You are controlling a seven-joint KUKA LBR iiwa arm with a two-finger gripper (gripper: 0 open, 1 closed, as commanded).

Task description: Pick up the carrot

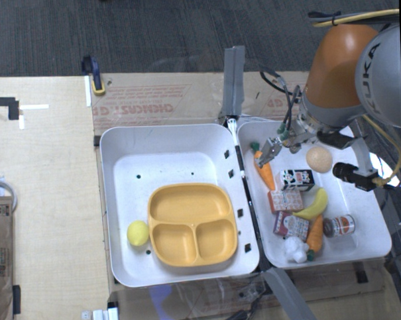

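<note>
Camera view: both bins are seen from above at a slant, side by side on the bench (44, 216).
Left bin (121, 166): a yellow sectioned plate (192, 224) is lodged toward its near side, with a yellow lemon (138, 233) just beside the plate's left edge.
Right bin (370, 238): most of the small items are gathered here.
Carrot (265, 173): it is laid along the left wall of the right bin, at the far end, green top pointing away from the camera and orange tip toward the near side.
Second carrot (314, 234): it is found at the near side of the same bin, partly under a banana (312, 205) and next to a white lump (296, 249).
Other items: a small black-and-white carton (297, 179) is set beside the first carrot; a reddish packet (285, 202) lies below it; a pale egg-like ball (319, 159) is placed to the right; a small can (341, 225) is laid on its side near the banana.
Arm (346, 67): it is brought in from the right, its orange band above the far end of the right bin.
Gripper (273, 150): it is placed at the green top of the first carrot, tilted down to the left. Whether its fingers are spread or pressed together cannot be told, and no carrot is seen gripped between them.
</note>
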